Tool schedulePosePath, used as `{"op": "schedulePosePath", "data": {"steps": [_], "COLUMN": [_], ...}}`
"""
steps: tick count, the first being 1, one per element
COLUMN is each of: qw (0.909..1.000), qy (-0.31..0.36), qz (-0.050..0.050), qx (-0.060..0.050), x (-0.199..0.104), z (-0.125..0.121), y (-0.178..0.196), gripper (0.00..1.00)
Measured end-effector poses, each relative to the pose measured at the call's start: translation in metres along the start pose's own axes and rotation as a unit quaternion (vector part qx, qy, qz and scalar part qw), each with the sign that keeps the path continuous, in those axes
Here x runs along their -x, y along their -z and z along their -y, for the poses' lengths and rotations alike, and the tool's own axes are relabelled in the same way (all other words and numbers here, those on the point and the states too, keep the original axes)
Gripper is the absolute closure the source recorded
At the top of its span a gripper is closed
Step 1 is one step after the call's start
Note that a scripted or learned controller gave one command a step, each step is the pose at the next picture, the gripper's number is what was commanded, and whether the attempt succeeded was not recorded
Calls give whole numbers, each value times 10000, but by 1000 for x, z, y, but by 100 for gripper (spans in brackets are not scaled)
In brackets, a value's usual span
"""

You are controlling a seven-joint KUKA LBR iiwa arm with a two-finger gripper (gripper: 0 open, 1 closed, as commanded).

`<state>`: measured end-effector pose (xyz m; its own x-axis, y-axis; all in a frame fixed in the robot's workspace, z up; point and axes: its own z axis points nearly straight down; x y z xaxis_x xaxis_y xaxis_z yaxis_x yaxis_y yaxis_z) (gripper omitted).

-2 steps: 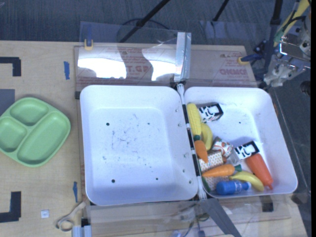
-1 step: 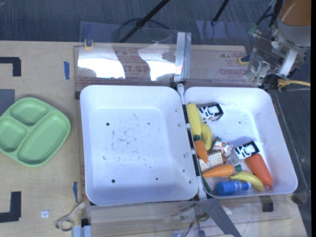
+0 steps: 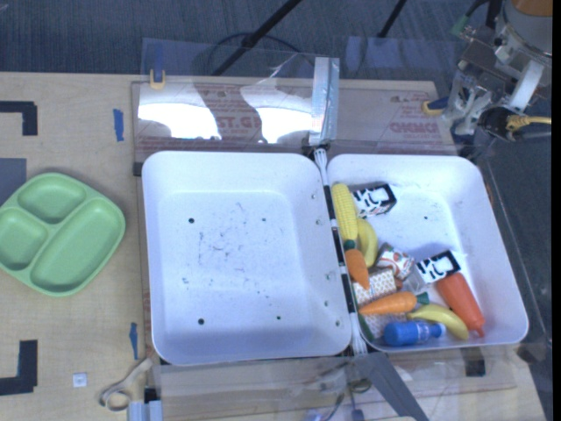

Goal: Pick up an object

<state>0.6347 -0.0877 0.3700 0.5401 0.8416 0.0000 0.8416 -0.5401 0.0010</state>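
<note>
I see the toy food heaped in the right bin (image 3: 491, 235), mostly beside its left wall. My gripper (image 3: 469, 103) waits beyond its far rim; I cannot tell its state.

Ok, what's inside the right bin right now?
The right bin holds a corn cob, bananas, three carrots, a blue bottle and some packets, piled along its left and near sides. Anything beneath the pile is covered.
</note>
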Motion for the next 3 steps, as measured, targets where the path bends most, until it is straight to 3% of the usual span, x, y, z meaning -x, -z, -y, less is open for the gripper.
{"op": "schedulePosePath", "data": {"steps": [1,2,3], "qw": [9986,9995,9713], "qy": [522,308,-2380], "qz": [1,3,11], "qx": [7,5,-25], "x": [59,107,59], "z": [12,-29,4], "y": [39,66,22], "gripper": [100,100,100]}}
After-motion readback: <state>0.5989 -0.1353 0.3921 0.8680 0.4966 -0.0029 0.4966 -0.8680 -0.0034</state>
